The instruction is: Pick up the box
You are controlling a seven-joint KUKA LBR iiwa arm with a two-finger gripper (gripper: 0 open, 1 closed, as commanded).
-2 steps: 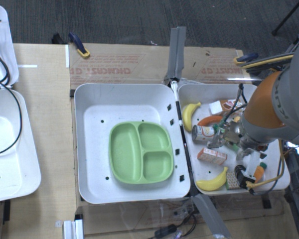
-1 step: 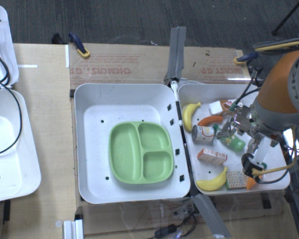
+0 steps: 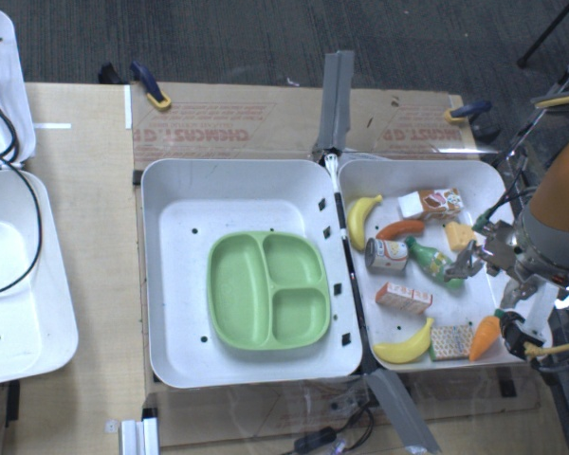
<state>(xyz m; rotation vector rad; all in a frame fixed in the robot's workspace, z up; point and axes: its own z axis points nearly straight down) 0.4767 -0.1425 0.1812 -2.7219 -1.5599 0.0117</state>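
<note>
Plywood bench (image 3: 76,121), two white bins. The grey arm reaches in from the right, its gripper (image 3: 469,259) low over the right bin (image 3: 356,173), grip unclear. The small red-and-white carton box (image 3: 403,298) lies flat mid-bin, untouched.

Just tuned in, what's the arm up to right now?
The arm is reaching into the right bin from the right, and its tool sits low over the green bottle, in the middle of the toy food. The small orange box lies just to its lower left, not picked up. The left bin holds the green divided plate.
</note>
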